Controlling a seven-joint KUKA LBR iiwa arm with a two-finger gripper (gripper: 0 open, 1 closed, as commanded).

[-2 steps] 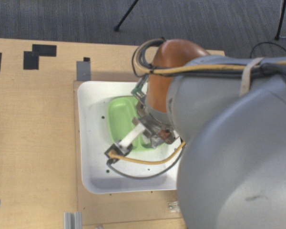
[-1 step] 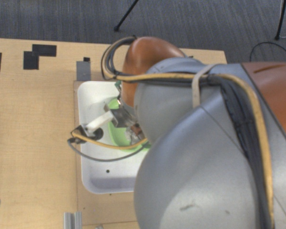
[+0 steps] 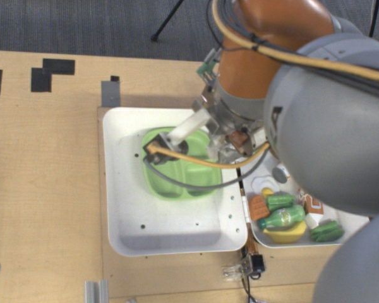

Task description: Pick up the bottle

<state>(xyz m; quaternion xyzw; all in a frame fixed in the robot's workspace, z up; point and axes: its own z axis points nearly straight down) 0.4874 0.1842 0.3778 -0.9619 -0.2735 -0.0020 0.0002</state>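
The bottle is lying on its side in the right bin, with its long axis running roughly across the view. A yellow fruit is touching the bottle's near side, and an orange block is sitting just left of the bottle. Farther back and left of the bottle, the gripper is hovering over a green dish in the left bin. I cannot tell whether the gripper is wide or narrow. Reaching the bottle is likely calling for travel nearer and rightward.
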